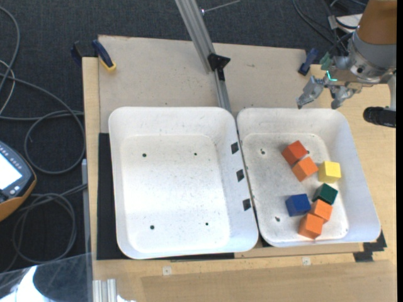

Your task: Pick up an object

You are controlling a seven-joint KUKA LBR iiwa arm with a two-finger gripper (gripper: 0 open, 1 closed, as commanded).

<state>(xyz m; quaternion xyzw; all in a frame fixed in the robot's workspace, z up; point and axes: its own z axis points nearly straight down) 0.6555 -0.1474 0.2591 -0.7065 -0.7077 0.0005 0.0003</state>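
Our claw [322, 95], fingers spread and holding nothing, hangs beyond the right bin [352, 145]; the red-orange cube [294, 151] lies nearest, below it.

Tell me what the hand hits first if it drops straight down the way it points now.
Probably the far rim of the right bin, or the bench just behind it. The hand hangs above that edge, well short of the blocks; depth is hard to judge from this slanted view.

Right white bin [352, 137], speckled, holding blocks: red-orange [294, 151], three orange [305, 168], yellow [330, 171], dark green [327, 193], blue [298, 204]. At the upper right, grey arm [371, 49] showing an orange band [378, 17].
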